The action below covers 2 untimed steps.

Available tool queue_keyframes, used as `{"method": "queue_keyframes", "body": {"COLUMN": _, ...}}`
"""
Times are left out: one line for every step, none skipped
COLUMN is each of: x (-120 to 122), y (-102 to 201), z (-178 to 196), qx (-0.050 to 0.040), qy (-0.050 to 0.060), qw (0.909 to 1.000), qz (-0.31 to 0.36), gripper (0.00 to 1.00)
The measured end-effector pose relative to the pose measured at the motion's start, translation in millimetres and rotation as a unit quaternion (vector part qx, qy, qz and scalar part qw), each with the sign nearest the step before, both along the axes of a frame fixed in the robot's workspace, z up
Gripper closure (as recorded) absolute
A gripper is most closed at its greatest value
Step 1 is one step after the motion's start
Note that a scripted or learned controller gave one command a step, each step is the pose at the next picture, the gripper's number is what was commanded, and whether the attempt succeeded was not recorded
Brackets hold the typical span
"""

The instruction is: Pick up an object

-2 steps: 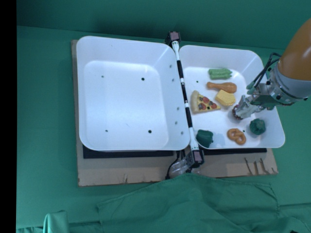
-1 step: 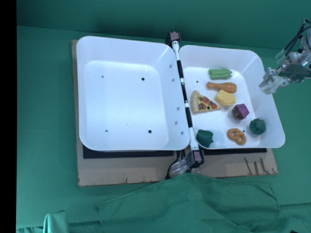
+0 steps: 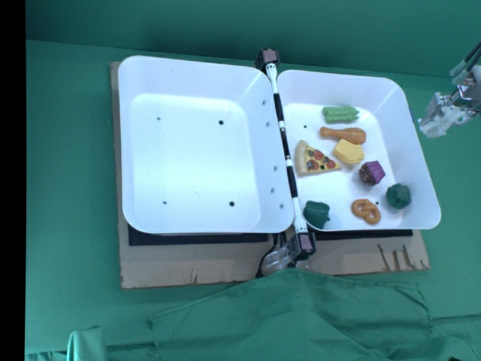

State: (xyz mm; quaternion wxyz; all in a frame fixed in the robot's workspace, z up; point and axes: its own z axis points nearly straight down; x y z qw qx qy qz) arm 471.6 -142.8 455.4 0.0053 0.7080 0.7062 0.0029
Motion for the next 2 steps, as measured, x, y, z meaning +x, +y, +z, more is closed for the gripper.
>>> {"method": "queue_keyframes", "body": {"x": -4.3, "y": -16.3, "z": 23.9, "qx": -0.0001, "qy": 0.001, "qw": 1.0000, "qz": -0.001, "gripper": 1.00}}
{"method": "queue_keyframes", "body": {"x": -4.4, "y": -40.0, "z": 37.1, "qx": -0.0004, "qy": 0.002, "qw": 1.0000, "qz": -0.001, "gripper": 1.00}}
